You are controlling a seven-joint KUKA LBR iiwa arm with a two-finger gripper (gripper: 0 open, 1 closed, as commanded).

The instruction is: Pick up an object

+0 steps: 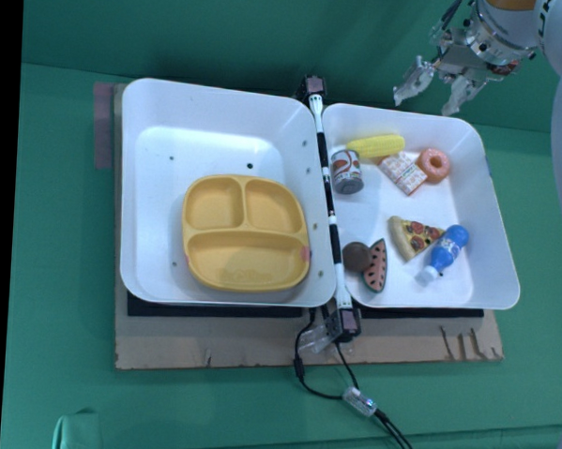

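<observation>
My gripper [432, 93] hangs above the far rim of the right bin [492, 230], open, with nothing between its fingers. Below it in that bin lie a yellow corn cob [376, 145], a pink-frosted donut [434, 164] and a small white and red carton [402, 173]. A soup can [346, 171] stands near the divider. A pizza slice [413, 237], a blue bottle [443, 253], a watermelon slice [377, 265] and a brown round piece [356, 257] lie nearer the front.
The left bin [163, 147] holds a yellow divided plate [246, 232]. A black and white bar [326, 188] runs between the bins. Cables [348, 387] trail off the front of the cardboard base. Green cloth surrounds the bench.
</observation>
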